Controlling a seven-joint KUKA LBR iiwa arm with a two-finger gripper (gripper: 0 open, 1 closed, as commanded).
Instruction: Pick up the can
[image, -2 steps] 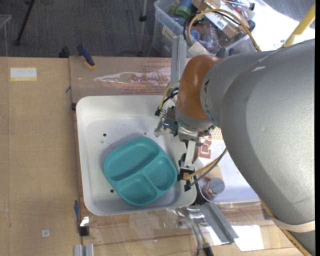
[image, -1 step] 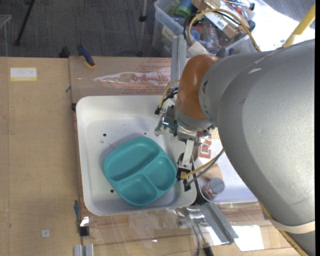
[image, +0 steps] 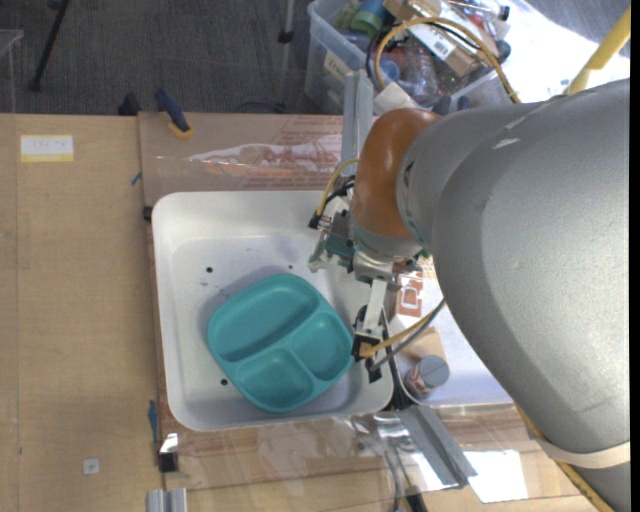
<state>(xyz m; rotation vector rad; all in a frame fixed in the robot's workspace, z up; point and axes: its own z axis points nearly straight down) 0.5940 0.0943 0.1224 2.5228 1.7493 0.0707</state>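
The can (image: 429, 372), brownish with a grey lid, shows in a gap under the arm in the right bin (image: 470, 395), near that bin's front left corner. My gripper (image: 328, 252) hangs below the orange wrist band, over the wall between the two bins and at the right edge of the left bin (image: 190, 250). It is up and to the left of the can, apart from it. The big grey arm hides most of the right bin.
A teal divided plate (image: 280, 342) lies in the front half of the left bin, just left of the gripper. A white and orange printed item (image: 410, 297) peeks out beside the wrist in the right bin. Boxes of clutter (image: 420, 40) stand behind the bench.
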